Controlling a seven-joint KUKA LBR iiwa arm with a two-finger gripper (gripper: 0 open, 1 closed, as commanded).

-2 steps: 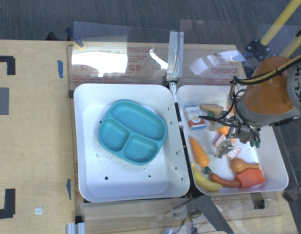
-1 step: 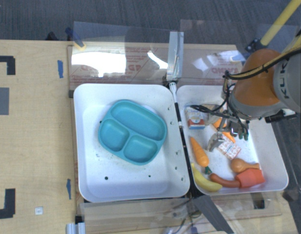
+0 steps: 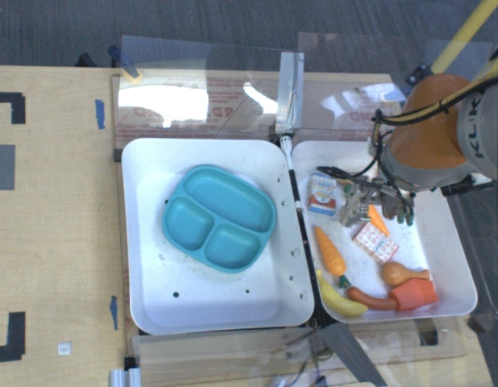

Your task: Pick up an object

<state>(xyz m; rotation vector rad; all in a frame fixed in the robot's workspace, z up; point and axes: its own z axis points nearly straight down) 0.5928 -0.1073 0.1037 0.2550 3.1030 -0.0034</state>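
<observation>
White right bin (image 3: 462, 285) is the landmark. Arm's orange band (image 3: 422, 131) sits over the bin's upper right corner. Claw (image 3: 370, 208) hangs low over the bin's upper middle; cannot tell from this angle whether it's released or clenched, and nothing is visibly gripped. Small white carton (image 3: 322, 194) lies just left of the claw, near the bin's left wall. Red-and-white packet (image 3: 375, 241) lies just below the claw, mid-bin. Orange carrot (image 3: 330, 251) is left of the packet. Yellow banana (image 3: 338, 296) lies along the bin's lower left edge, red sausage (image 3: 371, 299) beside it, orange-red toy (image 3: 408, 285) in the lower right. Left of this bin, the second bin (image 3: 152, 297) holds a teal divided plate (image 3: 221, 217). Both sit on the table (image 3: 47, 216).
</observation>
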